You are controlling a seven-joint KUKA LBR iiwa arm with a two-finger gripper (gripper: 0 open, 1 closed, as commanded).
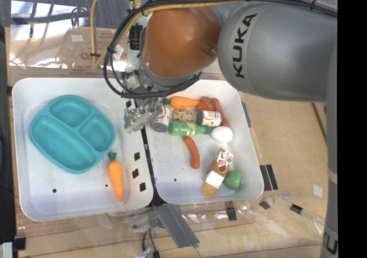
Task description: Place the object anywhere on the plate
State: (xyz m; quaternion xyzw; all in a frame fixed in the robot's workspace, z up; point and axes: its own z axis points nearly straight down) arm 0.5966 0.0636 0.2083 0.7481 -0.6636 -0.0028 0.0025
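Carrot (pixel 116 179) beside teal plate (pixel 71 132), left bin (pixel 23 153)

We are seeing two shallow white plastic bins (pixel 23 136) sitting side by side on a wooden bench (pixel 287 136). A yellow cable (pixel 97 4) is arching over clear plastic sheeting (pixel 51 45) lying behind the bins.
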